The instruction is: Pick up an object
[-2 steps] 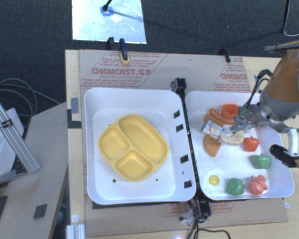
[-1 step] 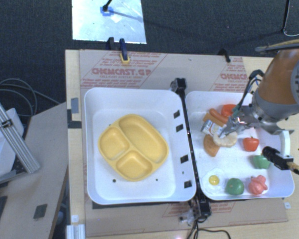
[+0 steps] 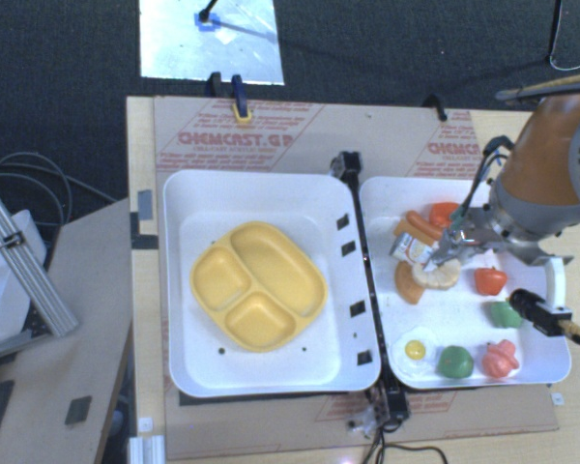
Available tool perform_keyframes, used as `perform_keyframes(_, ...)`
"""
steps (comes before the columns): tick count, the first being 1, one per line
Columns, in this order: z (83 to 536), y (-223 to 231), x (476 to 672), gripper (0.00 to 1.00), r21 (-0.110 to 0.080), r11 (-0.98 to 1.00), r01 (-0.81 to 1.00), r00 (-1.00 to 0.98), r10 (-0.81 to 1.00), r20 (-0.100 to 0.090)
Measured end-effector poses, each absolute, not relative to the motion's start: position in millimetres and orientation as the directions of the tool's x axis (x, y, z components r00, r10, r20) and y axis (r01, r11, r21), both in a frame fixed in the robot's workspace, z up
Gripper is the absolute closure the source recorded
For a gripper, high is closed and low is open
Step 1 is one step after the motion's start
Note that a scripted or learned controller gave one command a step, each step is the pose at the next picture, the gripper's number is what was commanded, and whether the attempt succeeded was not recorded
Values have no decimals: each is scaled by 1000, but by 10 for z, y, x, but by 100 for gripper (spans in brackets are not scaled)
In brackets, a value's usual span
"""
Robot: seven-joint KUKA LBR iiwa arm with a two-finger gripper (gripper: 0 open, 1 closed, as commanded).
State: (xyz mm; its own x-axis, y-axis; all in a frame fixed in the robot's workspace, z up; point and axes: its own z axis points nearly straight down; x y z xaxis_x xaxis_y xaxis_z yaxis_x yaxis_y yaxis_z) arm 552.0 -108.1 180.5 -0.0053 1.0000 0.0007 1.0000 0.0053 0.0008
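The right white bin (image 3: 561, 361) holds several toy foods. My gripper (image 3: 443, 251) hangs low over the bin's upper middle, right above a beige bread-like piece (image 3: 437, 277) and beside a small silver can (image 3: 409, 249). An orange hot dog (image 3: 420, 227) and an orange piece (image 3: 443, 211) lie just behind it. A brown-orange piece (image 3: 407, 284) lies to the left of the bread. I see nothing lifted off the bin floor.
A red piece (image 3: 490, 280), a green piece (image 3: 504, 312), a fried egg (image 3: 415, 350), a green ball (image 3: 454, 361) and a pink piece (image 3: 501, 358) lie along the bin's front. The left bin (image 3: 188, 356) holds a yellow divided plate (image 3: 258, 284).
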Motion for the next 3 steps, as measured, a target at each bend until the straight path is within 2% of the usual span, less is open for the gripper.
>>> perform_keyframes(1,1974,-1155,5408,100,2,1,1000,-1,1000,0)
perform_keyframes(2,1341,-964,5338,100,-1,2,1000,-2,1000,1)
perform_keyframes(3,1361,-973,5342,0,1,1,1000,-1,1000,0)
